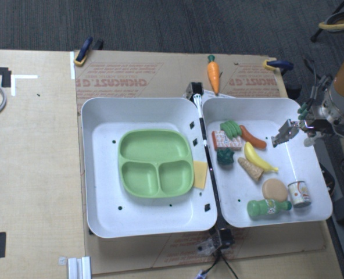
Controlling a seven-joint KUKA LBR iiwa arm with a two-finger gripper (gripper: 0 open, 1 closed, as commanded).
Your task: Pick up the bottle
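My claw (pixel 283 133) hangs over the right side of the right bin (pixel 317 161), close to its right wall, with my grey arm coming in from the right edge. The fingers are small and dark against the white bin floor; I cannot tell whether they stand wide or narrow, and I see nothing between them.

The bottle (pixel 268 207) lies on its side at the near end of the right bin, green with a lighter label band, well apart from my claw and nearer than it. Just to its right stands a small can (pixel 299 193), and just beyond it on the far side sits a round tan bun (pixel 275 189), touching or nearly touching the bottle.

Further into the same bin a yellow banana (pixel 258 157) lies at a slant beside a tan cone (pixel 251 168). Beyond them are a red sausage (pixel 254 137), a leafy green piece (pixel 232 128), a small red and white box (pixel 225 140) and a dark green lump (pixel 225 155).

The left bin (pixel 96 173) carries a green divided plate (pixel 156 163) with three compartments, and a yellow cheese slice (pixel 200 174) rests just beside the plate's right rim. On the surface beyond the bins lies an orange carrot (pixel 212 74).
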